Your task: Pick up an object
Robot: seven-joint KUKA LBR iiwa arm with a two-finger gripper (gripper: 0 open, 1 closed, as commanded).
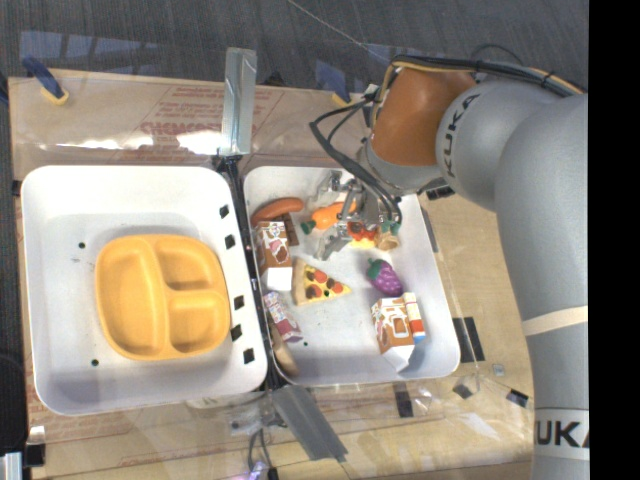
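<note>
My gripper [347,220] reaches down into the back of the right bin [430,258], under the orange-banded wrist [420,118]. An orange toy carrot [324,215] lies right against its left side; whether it is touching I cannot tell. A small red and yellow toy [376,234] sits just to its right. Nearby lie a brown sausage [277,209], a pizza slice [321,286], purple grapes [385,276], and a red and white carton [398,325].
The left bin [50,218] holds a yellow divided tray [160,294]. Along the right bin's left wall are a small printed box [274,245], a white cube [278,278], a wrapped bar [283,319] and a brown piece [286,356]. A metal divider [238,98] stands between the bins.
</note>
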